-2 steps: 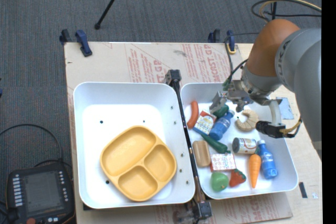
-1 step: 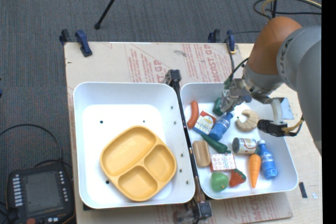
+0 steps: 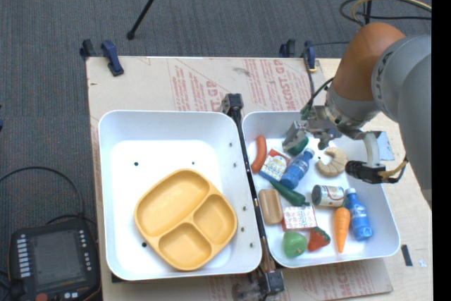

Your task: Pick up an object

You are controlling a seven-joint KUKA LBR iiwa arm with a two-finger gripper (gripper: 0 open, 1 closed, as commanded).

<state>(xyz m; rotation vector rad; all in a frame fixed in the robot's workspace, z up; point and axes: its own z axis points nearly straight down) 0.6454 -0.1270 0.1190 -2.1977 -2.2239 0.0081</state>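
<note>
1. Nearest edge of the desk (image 3: 176, 84): the left shallow white bin (image 3: 116, 130) carries a yellow three-compartment plastic tray (image 3: 185, 218), lying flat towards the bin's near right corner.
2. Right shallow white bin (image 3: 384, 240), near row: a green pepper-shaped toy (image 3: 294, 244) beside a small red pepper toy (image 3: 318, 239); an orange toy carrot (image 3: 341, 228) lies lengthwise just right of them, and a blue plastic bottle with white label (image 3: 358, 215) lies touching the carrot's right side.
3. Middle row: a tan bread-slice toy (image 3: 270, 206) near the dividing wall, a white carton with red print (image 3: 299, 217) beside it, and a small tin can on its side (image 3: 328, 195) to the right.
4. Further in: a dark green cucumber toy (image 3: 287, 192) lies at a slant; a second blue bottle (image 3: 297, 169) tilts across it. A white-and-red packet (image 3: 274, 166) sits just left of that bottle, with a red sausage toy (image 3: 258, 154) at the wall.
5. A beige ring-shaped pastry toy (image 3: 330, 163) lies right of the second bottle.
6. Far end: the claw (image 3: 304, 134) hangs over the bin's far left part, just above a dark green item; whether its jaws are apart or together, cannot tell.
7. The grey arm with orange band (image 3: 366, 63) enters from the right.
</note>
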